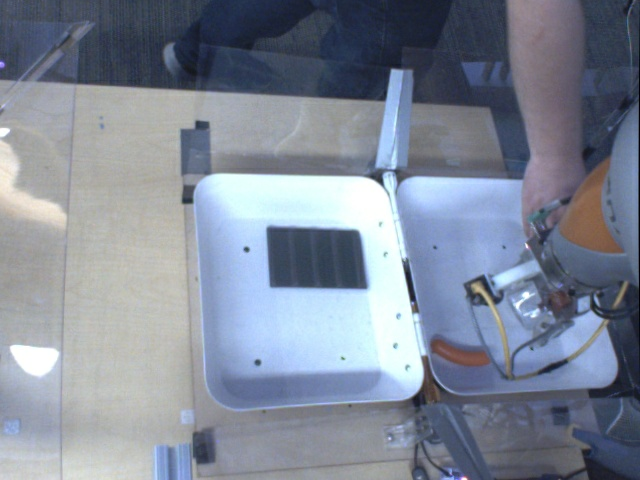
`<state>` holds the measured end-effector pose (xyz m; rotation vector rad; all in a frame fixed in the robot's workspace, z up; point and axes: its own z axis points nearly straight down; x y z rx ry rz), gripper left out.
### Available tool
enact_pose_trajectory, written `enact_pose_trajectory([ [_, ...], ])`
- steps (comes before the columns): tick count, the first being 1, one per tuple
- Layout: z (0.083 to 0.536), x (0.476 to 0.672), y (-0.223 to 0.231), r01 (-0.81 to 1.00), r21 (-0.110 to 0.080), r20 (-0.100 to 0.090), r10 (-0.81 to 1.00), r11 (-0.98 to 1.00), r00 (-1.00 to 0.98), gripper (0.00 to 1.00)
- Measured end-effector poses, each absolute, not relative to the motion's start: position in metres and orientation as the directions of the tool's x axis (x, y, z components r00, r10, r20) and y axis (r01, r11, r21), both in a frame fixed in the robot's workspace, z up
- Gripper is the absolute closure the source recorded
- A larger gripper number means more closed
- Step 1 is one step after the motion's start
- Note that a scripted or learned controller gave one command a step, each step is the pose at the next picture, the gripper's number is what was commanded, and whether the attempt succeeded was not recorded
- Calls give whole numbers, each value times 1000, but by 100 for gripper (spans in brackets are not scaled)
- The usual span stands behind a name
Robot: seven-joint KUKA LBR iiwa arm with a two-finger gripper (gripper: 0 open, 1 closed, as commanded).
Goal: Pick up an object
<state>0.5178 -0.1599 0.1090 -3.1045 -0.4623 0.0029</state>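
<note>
An orange-red sausage-shaped object lies near the front left corner of the right bin. A dark grey ribbed rectangle lies flat in the middle of the left bin. My gripper hangs low over the right part of the right bin, to the right of and slightly behind the orange object, apart from it. A yellow cable loops beneath the gripper. Something pale and shiny sits at the gripper's tip; I cannot make out what it is.
A person's forearm reaches down from the top, the hand close to my wrist's orange band. A metal bar rises behind the seam between the bins. Wooden bench lies to the left.
</note>
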Motion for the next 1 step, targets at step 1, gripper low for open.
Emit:
enact_pose_trajectory([
  [1, 186, 499, -205, 225, 1, 4, 225, -974, 974, 0],
])
